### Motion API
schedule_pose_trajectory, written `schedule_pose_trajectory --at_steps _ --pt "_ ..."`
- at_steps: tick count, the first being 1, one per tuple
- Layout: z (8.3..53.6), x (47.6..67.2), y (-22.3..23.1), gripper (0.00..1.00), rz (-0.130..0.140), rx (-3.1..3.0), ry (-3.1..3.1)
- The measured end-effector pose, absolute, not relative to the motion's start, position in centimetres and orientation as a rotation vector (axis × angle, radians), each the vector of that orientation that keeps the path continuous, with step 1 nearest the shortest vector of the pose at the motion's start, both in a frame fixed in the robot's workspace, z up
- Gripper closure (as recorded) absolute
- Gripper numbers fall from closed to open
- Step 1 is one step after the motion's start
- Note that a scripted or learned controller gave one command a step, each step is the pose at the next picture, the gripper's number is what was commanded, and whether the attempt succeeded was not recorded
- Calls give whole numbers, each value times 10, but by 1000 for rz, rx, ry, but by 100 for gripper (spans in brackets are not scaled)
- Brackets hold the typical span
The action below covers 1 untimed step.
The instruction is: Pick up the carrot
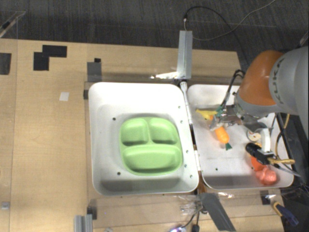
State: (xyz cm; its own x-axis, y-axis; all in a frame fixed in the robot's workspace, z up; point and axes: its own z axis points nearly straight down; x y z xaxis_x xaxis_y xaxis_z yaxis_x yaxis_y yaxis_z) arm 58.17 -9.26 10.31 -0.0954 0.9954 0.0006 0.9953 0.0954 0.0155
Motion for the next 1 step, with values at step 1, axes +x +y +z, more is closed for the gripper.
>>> schedule_pose_trajectory --at_steps 1 --pt "187 661 -39 100 8 2246 2190"
